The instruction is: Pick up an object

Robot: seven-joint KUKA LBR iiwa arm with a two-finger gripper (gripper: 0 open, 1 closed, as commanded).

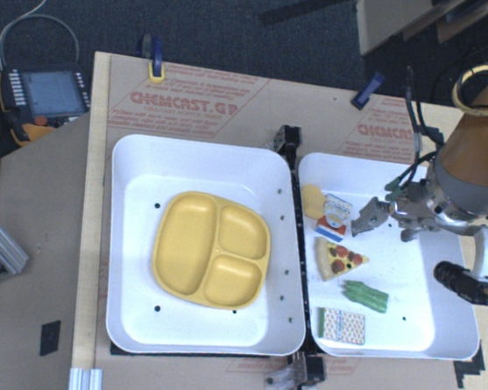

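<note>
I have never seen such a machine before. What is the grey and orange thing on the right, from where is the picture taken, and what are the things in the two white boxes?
That is a robot arm, reaching in from the right. Its gripper, the part that grasps, hangs over the right bin; nothing is visibly between its fingers. One camera fixed above the bench looks down at a slant. The left bin holds a yellow divided plate. In the right bin lie small toy foods: a pizza slice, a green vegetable, a yellow piece, a small red and white carton, and a flat patterned packet. The arm's job is to pick one object up.
</note>
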